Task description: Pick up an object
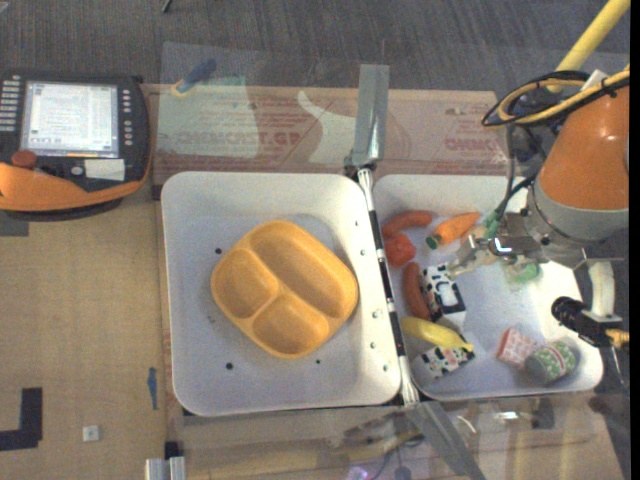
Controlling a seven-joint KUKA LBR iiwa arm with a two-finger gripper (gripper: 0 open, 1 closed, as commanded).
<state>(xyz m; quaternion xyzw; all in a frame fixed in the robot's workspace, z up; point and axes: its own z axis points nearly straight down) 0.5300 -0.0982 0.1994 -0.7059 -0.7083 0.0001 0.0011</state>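
Where toys crowd, gripper (pixel 478 249) hovers (fingers perhaps parted).

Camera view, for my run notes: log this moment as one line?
arm: over right bin | gripper: beside carrot, nothing seen held | orange tray: in left bin

Two white bins (pixel 190 298) sit on the bench. One holds a single orange divided tray (pixel 284 286). The other holds about nine small toys (pixel 440 293), including one carrot (pixel 455 229).
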